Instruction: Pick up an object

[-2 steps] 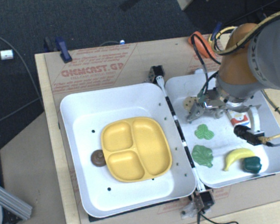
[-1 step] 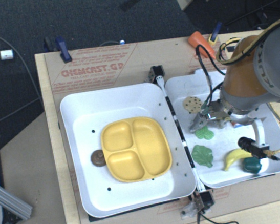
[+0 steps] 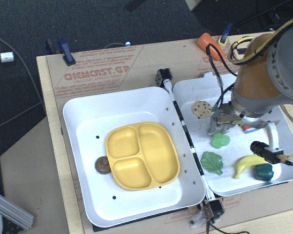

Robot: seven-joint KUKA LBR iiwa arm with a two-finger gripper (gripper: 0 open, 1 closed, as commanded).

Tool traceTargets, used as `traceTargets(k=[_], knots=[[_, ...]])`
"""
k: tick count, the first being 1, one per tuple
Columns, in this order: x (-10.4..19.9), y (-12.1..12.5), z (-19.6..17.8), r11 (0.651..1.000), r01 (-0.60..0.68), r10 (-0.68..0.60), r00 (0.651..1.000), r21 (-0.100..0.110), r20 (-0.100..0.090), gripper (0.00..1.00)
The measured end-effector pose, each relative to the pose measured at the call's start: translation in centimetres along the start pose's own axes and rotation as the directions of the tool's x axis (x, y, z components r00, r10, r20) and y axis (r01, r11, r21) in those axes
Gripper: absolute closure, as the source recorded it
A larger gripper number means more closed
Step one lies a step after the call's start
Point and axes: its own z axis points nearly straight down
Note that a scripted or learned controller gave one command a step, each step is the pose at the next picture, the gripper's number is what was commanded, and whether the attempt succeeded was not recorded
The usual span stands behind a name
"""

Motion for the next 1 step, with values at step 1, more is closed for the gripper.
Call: traceTargets(k=[1], knots=[[7.22,1.07,-13.01,1.000,0.003,-0.003,1.000,-0.004,0.000,1.00]])
